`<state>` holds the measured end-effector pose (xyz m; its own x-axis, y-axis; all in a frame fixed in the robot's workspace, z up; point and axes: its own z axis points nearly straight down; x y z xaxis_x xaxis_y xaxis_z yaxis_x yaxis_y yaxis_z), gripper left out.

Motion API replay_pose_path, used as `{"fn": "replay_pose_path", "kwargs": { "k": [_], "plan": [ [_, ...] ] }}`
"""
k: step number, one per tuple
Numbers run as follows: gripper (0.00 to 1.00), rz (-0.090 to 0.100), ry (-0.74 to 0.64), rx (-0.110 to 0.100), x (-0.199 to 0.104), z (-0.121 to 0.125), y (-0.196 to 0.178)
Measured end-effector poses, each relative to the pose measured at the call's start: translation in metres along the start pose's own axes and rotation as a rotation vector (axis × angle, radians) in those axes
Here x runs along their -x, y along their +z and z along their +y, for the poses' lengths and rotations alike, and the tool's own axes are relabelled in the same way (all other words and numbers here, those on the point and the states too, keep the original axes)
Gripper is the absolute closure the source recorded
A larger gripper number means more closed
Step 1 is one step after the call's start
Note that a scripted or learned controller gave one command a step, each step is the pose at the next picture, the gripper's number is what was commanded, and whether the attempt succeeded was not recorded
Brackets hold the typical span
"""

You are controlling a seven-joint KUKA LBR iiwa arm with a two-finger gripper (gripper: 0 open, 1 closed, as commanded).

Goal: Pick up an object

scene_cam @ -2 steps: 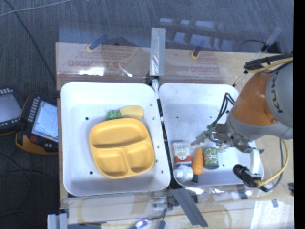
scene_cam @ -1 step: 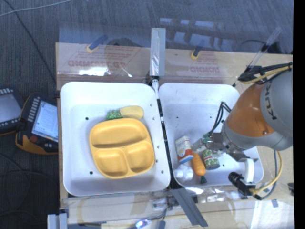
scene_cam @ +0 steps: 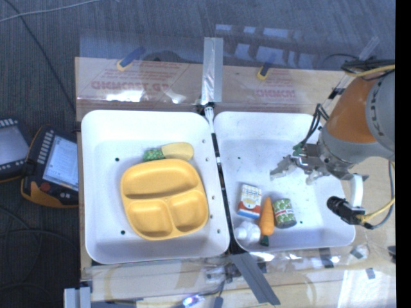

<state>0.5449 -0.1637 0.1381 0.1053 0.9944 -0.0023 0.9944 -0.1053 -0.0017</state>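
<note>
Small goods cluster at the right bin's (scene_cam: 225, 172) near edge while the gripper (scene_cam: 297, 167) hangs above bare floor.

Spread wide and holding nothing, the metal fingers (scene_cam: 281, 169) sit well apart from any object; the nearest candidates lie below them toward the front wall. A good pick, I judge, means dropping onto the green can (scene_cam: 284, 213), whose squat round body offers firm parallel sides, though the tapered orange carrot (scene_cam: 266, 215) touches it and could get nudged. Beside those, a flat printed carton (scene_cam: 250, 201) and a pale, glossy lump (scene_cam: 247, 233) look harder to grasp. Across the divider, a smooth yellow compartment tray (scene_cam: 165, 196) rests with a yellowish piece (scene_cam: 178, 150) just behind it.
</note>
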Motion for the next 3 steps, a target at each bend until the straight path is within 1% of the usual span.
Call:
{"fn": "replay_pose_path", "kwargs": {
  "k": [1, 2, 3],
  "plan": [
    [0.0, -0.002, 0.045, 0.03, -0.033, -0.05, 0.043],
    [0.0, -0.004, 0.046, 0.032, -0.059, -0.059, 0.043],
    [0.0, 0.003, 0.341, 0.02, -0.055, -0.062, 0.048]
  ]
}}
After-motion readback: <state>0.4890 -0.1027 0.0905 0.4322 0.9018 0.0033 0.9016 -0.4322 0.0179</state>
